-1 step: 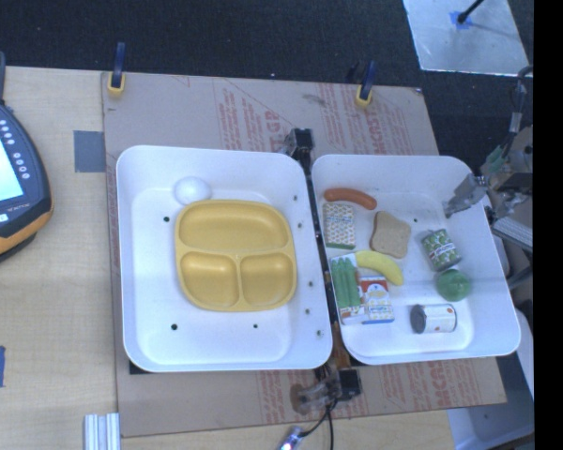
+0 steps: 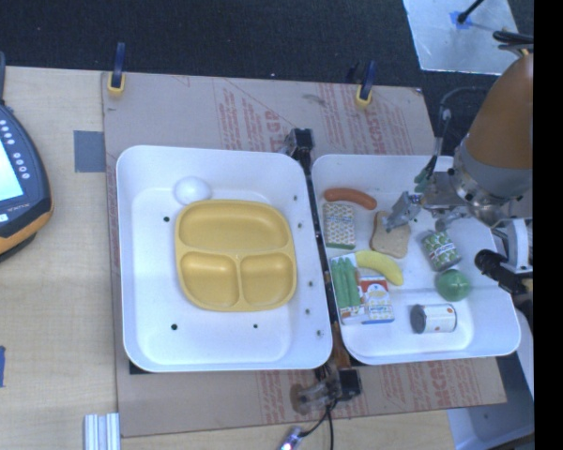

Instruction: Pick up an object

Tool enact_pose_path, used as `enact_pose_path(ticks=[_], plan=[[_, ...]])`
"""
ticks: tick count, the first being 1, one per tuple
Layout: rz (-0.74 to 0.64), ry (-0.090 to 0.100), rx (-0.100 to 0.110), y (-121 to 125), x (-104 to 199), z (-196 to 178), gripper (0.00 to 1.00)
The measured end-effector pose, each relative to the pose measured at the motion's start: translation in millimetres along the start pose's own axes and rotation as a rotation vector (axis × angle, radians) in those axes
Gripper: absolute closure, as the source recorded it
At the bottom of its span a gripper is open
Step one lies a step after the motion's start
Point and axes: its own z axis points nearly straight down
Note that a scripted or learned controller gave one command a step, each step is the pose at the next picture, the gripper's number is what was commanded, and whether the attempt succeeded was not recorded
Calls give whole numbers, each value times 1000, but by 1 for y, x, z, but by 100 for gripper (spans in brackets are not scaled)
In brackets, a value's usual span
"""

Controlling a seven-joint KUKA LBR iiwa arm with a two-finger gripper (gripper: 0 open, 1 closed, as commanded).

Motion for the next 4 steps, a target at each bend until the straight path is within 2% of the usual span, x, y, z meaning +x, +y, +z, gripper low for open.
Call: enact_pose_path(ticks=[1,2,3,4], plan=[[0,-1,-1,3,6,52,0],[1,-1,-2,-29,29,84,0],[3,1,-4,35,-4,83,0],[1,2,-2,35,-4,73,100]])
